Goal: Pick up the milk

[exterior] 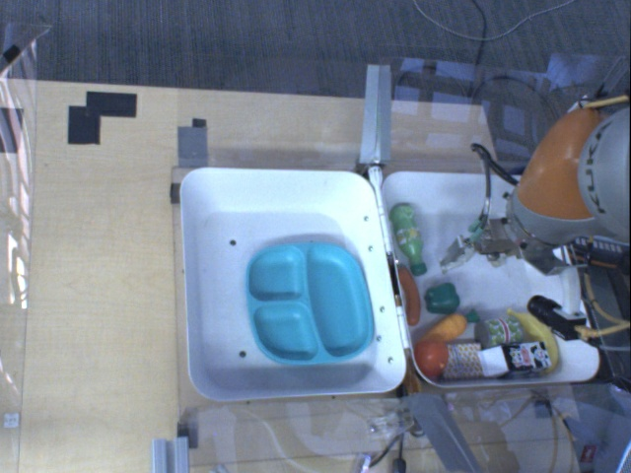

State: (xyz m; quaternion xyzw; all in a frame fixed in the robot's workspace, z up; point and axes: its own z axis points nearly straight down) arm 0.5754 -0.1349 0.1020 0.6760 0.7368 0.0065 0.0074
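Note:
The milk [490,361] is a white carton with a dark label, lying on its side along the front wall of the right bin [449,197]. A red tomato [428,356] touches its left end, and a yellow banana [540,331] curves over its right end. My gripper [465,248] hangs over the middle of the right bin, behind the milk and apart from it, between a green bottle [406,235] and the grey wrist. Nothing shows in its grasp.
A green pepper [443,297], an orange carrot [447,327] and a brown sausage-like item [410,298] lie between the gripper and the milk. The left bin [212,264] holds a blue divided tray [310,301]. Cables hang at the right.

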